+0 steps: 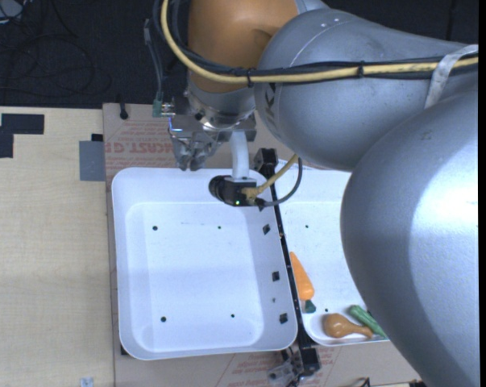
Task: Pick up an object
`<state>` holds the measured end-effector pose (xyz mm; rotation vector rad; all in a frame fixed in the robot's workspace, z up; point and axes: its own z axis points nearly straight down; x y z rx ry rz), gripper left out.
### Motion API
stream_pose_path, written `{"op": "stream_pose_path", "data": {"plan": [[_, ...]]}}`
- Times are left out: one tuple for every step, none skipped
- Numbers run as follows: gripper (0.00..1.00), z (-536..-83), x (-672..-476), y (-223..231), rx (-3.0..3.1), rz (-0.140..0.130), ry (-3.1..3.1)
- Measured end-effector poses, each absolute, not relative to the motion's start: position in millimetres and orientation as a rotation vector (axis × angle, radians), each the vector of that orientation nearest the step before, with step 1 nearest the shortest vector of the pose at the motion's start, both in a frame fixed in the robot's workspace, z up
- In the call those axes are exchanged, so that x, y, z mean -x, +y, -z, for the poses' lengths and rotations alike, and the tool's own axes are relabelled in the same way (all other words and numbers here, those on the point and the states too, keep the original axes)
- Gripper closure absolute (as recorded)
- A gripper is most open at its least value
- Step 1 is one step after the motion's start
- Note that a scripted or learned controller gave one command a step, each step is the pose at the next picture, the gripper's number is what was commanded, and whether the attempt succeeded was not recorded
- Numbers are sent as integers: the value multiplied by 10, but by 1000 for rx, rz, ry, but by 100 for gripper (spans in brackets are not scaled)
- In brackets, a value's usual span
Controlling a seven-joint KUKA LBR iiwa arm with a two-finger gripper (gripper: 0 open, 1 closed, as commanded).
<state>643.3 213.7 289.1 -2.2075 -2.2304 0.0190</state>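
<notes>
- Pincer (191, 156): above left bin's (126, 297) far rim; grip state cannot be told.
- Toy carrot (301, 278), right bin (327, 216): likely light, smooth; you should grasp mid-body.

The gripper (193, 153) hangs over the back rim of the left bin (130, 216). A carrot (301, 276) lies in the right bin (323, 216).

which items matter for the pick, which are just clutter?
Job: gripper; carrot, brown drumstick-shaped toy and green item, all in the right bin.
Lying about: left bin, cardboard sheet, cables.
</notes>
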Motion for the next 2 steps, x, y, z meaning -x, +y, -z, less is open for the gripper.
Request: {"op": "stream_pose_path", "data": {"plan": [[100, -2985, -6431, 2141, 2202, -23, -2235], [100, -2484, -6430, 2440, 2216, -10, -2222]]}}
